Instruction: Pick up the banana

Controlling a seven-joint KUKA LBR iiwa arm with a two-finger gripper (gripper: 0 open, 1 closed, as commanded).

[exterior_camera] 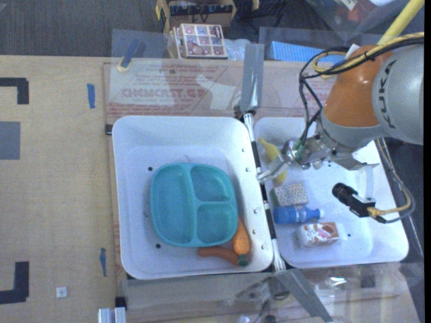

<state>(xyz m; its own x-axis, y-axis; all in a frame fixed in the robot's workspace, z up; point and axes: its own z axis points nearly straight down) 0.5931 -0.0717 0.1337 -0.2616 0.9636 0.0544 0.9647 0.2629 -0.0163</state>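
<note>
The banana (270,151) is a yellow piece lying in the right bin (389,242), close against its left wall near the far end. My gripper (274,169) is down in that bin, right over the banana and pointing left toward the wall between the bins. It covers the banana's near part, and a little yellow shows just below it. The grey arm with its orange band (350,103) reaches in from the right above the bin.
In the right bin, nearer the camera, lie a speckled sponge (291,194), a blue bottle (296,214) and a small carton (320,233). The left bin (135,140) holds a teal divided plate (194,204) and a carrot (241,241). Cables hang at the arm's right.
</note>
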